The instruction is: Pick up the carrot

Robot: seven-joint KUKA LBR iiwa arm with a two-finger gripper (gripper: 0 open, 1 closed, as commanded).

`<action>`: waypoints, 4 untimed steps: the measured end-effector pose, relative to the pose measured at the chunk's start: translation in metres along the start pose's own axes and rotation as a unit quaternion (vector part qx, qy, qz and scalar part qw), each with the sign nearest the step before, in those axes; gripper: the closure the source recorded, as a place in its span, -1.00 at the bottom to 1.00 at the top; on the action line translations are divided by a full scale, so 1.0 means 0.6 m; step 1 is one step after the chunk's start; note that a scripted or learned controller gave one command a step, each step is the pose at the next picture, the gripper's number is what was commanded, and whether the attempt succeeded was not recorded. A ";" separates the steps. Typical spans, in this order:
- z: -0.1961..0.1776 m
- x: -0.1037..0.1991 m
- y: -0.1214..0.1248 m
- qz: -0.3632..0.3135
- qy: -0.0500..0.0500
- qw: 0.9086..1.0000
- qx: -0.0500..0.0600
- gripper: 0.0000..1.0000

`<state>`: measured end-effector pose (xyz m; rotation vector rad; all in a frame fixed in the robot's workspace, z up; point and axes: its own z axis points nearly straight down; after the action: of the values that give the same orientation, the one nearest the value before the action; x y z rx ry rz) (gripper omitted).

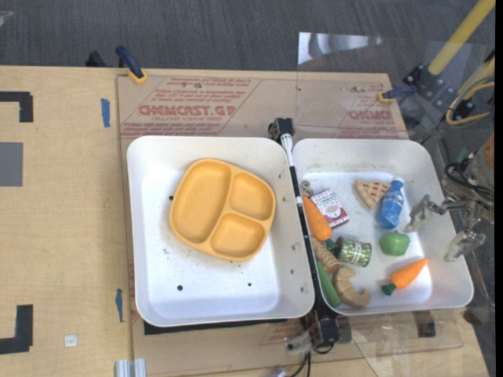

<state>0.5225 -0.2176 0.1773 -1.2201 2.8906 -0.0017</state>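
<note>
The carrot (409,274) is orange with a green stub at its left end. It lies slanted in the front right corner of the right bin (448,293). My gripper (431,240) hangs over that bin's right edge, just up and right of the carrot and not touching it. Its two metal fingers (423,210) point left and stand open with nothing between them. A second orange, carrot-like piece (317,220) lies along the bin's left wall.
The right bin also holds a green apple (395,244), a blue bottle (391,204), a waffle wedge (370,192), a red-and-white packet (330,207), a green can (354,252) and wooden pieces (347,281). A yellow divided plate (223,209) sits in the left bin (149,289).
</note>
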 end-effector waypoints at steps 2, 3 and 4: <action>0.129 0.042 0.058 -0.329 -0.002 0.944 -0.005 -1.00; 0.110 0.035 0.057 -0.330 -0.005 0.944 -0.001 1.00; 0.110 0.036 0.057 -0.330 -0.004 0.944 -0.002 -1.00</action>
<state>0.4832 -0.2088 0.1109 -2.1022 2.3208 0.0060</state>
